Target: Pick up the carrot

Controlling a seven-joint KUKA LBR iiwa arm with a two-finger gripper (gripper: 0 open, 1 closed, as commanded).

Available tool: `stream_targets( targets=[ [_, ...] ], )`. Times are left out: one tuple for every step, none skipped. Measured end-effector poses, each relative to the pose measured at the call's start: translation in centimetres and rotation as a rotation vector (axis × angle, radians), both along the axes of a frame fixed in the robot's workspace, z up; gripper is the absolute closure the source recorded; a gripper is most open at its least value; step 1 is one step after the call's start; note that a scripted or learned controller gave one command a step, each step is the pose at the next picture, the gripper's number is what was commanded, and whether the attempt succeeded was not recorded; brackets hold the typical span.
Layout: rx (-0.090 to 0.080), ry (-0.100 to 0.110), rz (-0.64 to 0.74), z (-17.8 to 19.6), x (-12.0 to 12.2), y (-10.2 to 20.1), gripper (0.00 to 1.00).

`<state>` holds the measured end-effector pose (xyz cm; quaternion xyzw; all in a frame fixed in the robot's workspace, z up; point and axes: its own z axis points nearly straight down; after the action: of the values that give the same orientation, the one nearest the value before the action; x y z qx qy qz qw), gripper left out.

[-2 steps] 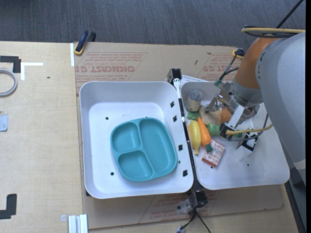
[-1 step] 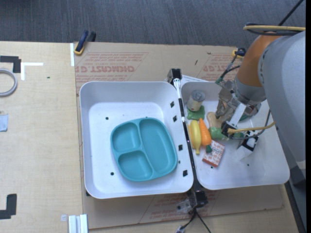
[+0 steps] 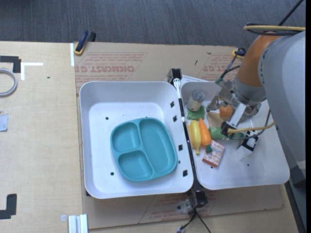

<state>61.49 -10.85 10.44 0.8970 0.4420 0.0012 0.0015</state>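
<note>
The carrot (image 3: 204, 132) is a short orange tapered piece lying in the right bin (image 3: 252, 171), close to its left wall. It lies right beside a yellow toy food (image 3: 195, 134). My gripper (image 3: 225, 116) hangs over the right bin's upper middle, just right of and slightly above the carrot, under the grey wrist with the orange band (image 3: 252, 64). A round orange object (image 3: 226, 111) shows right at the gripper's tip; whether it is held is unclear. The carrot lies on the bin floor, apart from the gripper.
A small can (image 3: 196, 100) and a green piece (image 3: 196, 114) lie above the carrot. A red-and-white packet (image 3: 214, 154) lies below it. The left bin (image 3: 97, 144) holds a teal divided plate (image 3: 144, 149). Cables (image 3: 248, 128) hang by the gripper.
</note>
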Motion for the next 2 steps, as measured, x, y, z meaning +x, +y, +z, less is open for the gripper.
stream_targets(
  targets=[
    [0.003,0.005,-0.625,-1.2,-3.2,1.2,0.00],
    [0.003,0.003,-0.710,-1.2,0.0,1.5,0.00]
  ],
)
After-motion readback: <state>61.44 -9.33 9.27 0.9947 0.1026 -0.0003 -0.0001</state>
